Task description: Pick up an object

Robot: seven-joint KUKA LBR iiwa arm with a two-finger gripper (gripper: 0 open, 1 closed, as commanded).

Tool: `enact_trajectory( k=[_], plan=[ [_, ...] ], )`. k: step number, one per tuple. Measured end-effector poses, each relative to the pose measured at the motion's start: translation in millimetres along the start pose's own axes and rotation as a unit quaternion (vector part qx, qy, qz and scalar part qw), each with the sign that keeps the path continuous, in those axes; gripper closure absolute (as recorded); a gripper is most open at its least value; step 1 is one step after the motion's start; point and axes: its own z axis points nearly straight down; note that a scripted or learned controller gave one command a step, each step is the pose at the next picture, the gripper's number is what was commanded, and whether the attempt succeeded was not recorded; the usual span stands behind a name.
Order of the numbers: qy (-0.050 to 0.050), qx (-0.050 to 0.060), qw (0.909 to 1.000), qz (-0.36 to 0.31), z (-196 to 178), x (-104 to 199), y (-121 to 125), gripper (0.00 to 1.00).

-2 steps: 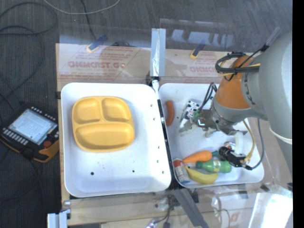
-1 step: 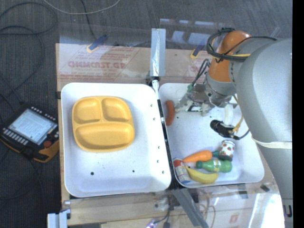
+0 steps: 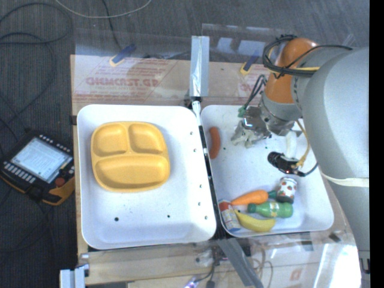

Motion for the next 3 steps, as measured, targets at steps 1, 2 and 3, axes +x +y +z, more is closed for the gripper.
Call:
enact_trajectory(
  k=[1,2,3],
  plan=[
    [0.002,-0.008,0.9945,-0.104,-88.2,33.6,-16.6,1.00],
    [0.002,-0.008,0.9945,-0.104,-88.1,33.7,-16.6,0.00],
    [0.000,-0.016,0.9911,-0.132,-32.2,-60.2,20.5,0.00]
  ],
)
